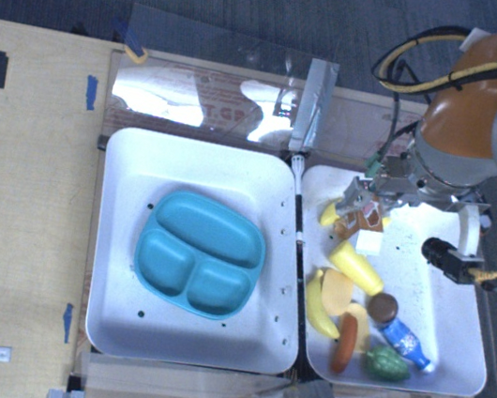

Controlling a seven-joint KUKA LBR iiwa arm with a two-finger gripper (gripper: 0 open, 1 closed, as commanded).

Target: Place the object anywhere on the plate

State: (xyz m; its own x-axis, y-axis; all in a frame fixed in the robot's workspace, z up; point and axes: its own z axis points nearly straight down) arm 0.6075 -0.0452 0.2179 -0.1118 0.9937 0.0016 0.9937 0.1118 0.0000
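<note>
A blue plate [199,253] with three compartments lies in the middle of the left bin [129,172]. My gripper [368,194] hangs over the upper left part of the right bin [472,309], below the arm's orange band. Right under it is a small brown object [353,223] with a white tag [369,243], touching or nearly touching the gripper. I cannot tell whether the object is held or rests on the bin floor. A small yellow piece [329,217] lies just left of it.
The right bin also holds a yellow cylinder [357,267], a banana [320,309], a hot dog [345,343], a brown ball [382,308], a blue bottle [406,344] and a green pepper [387,365]. A raised divider [297,249] separates the bins.
</note>
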